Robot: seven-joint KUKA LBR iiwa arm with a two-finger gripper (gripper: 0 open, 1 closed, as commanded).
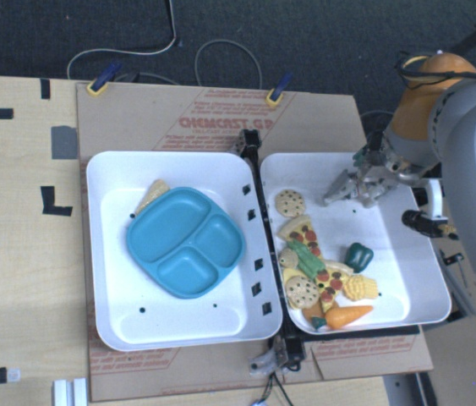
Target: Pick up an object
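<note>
**Setting: robotics test bench, laboratory type**

Indoor work cell with a purpose-built rig, not a home or a shop. Evidence:

- Industrial arm (449, 117), grey with an orange band, entering from the right.
- Two shallow white bins (102, 227) side by side, joined by black clips along the middle seam.
- Bins seated on a cardboard sheet (212, 121), clamped at its far edge by a yellow clamp (101, 83) and a blue clamp (278, 87).
- Pale wood-grain bench top (18, 252) bearing black tape marks (50, 201).
- Loose cable (166, 24) trailing over dark carpet (305, 24) behind the bench.
- Contents are stand-in props: plastic toy food (322, 269) and a blue divided plate (187, 241).
</note>
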